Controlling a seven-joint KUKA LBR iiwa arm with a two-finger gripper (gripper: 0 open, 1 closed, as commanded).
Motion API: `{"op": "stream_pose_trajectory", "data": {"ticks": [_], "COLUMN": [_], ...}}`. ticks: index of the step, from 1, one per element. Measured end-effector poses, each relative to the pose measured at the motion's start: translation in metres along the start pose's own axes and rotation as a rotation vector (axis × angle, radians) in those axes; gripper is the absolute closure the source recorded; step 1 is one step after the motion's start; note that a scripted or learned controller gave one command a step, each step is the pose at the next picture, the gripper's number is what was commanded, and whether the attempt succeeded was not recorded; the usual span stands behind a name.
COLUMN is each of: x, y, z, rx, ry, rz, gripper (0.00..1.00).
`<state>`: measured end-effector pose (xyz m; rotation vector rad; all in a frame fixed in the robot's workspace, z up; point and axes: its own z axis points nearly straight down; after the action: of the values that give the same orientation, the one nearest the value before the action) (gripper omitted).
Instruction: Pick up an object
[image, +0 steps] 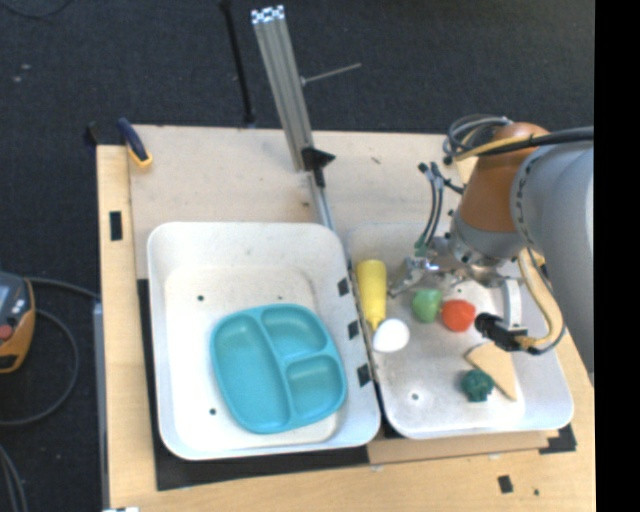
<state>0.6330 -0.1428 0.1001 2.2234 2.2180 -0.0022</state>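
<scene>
- Nearest the camera, the bench (130, 440) carries two white bins: the left bin (175, 260) holds a blue divided plate (278, 367), the right bin (540, 400) holds the small toys.
- Candidates for picking all lie in the right bin: a yellow cylinder (371, 287) against the left wall, a white ball (390, 335) touching its lower end, a green piece (427, 304) and an orange-red ball (458, 315) side by side, a tan wedge (498, 368) and a dark green lump (477, 385) touching it.
- Above the green piece the gripper (432, 272) hangs low under the wrist; I cannot tell how far open it is, and nothing is seen held in it.
- Risk: green piece and orange-red ball sit close together, so a descent may land between them or on one and push it away.
- Risk: both balls look round and smooth, likely to roll or squirt out of a closing grip.
- Risk: the black cable (510, 335) loops low over the bin near the wedge and could drag toys as the arm shifts.
- Risk: the yellow cylinder lies tight to the wall, leaving little room on that side.
</scene>
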Motion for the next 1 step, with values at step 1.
{"op": "stream_pose_trajectory", "data": {"ticks": [1], "x": [-0.0012], "y": [0.0013], "z": [-0.0130], "rx": [-0.005], "ry": [-0.001], "rz": [0.002], "gripper": [1.00]}}
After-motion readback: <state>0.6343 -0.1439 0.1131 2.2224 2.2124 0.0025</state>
